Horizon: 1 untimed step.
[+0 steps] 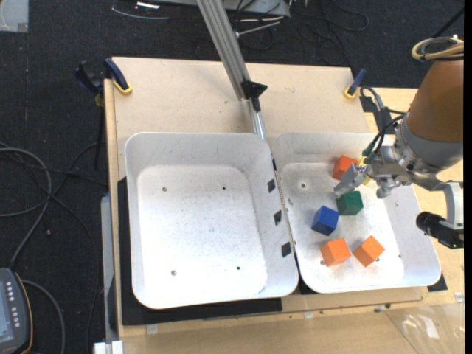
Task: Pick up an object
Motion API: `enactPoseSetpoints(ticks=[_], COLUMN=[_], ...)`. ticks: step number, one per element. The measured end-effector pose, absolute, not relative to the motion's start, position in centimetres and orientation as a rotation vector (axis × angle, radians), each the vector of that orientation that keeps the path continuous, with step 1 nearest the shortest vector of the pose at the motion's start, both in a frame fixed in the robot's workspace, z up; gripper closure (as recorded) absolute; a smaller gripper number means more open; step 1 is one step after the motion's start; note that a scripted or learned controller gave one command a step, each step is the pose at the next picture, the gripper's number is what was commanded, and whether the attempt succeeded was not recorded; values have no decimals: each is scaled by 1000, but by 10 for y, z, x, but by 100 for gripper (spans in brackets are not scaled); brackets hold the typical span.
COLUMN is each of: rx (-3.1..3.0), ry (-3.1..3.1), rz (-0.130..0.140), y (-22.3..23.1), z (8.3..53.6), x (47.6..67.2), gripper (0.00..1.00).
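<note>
Two shallow white plastic bins with rounded corners sit side by side on a pale wooden bench (192, 102). The left bin (199, 220) has a matte floor speckled with small dark marks. The right bin (413, 264) holds five small hard-edged cubes. An orange cube (343, 167) sits toward the back, a green cube (351, 202) near the middle, a blue cube (324, 220) just beside and in front of it, and two more orange cubes, one (335, 251) next to the other (369, 250), toward the front.

The grey metal arm (435, 131), with its orange band, reaches in from the right. Its gripper (368, 182) hangs low over the right bin, fingers spread, with nothing between them. One fingertip (346, 186) sits right at the green cube's upper edge, close to the back orange cube.

The green cube looks the likeliest target. As a judgement, the risk is a miss: the near finger could land on top of the cube, or nudge the smooth block sideways into the blue one instead of straddling it.
</note>
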<state>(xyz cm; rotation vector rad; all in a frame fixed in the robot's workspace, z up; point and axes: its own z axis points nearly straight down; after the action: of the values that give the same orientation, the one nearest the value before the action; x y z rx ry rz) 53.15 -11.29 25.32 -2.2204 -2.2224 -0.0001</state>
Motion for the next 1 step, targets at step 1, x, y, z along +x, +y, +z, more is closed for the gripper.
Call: enactPoseSetpoints(ticks=[1], rx=[-2219], ry=[-2215], rz=[7], y=[-121], z=[110], x=[535], gripper=[0])
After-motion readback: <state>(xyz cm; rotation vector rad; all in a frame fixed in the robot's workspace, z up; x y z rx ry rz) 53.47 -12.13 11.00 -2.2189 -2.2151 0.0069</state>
